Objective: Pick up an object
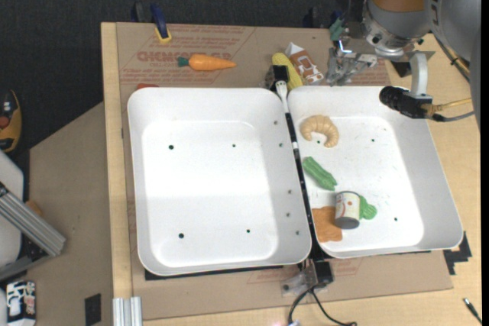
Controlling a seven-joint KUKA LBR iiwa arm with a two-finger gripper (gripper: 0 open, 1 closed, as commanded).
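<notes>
The right bin (428,187) holds a tan croissant (321,129), a green pod (319,172), a small can (347,209) lying on its side, a flat orange piece (327,227) and a green bit (367,211) behind the can. My gripper (345,69) hangs over the back rim of the right bin, up and to the right of the croissant. It is open with nothing between its fingers. The left bin (145,164) sits beside it.
On the cardboard behind the bins lie a toy carrot (208,62), a yellow banana (283,65) and a small brown packet (306,66). A blue clamp (160,25) grips the board's back edge. A black cable fitting (405,101) hangs over the right bin's back right corner.
</notes>
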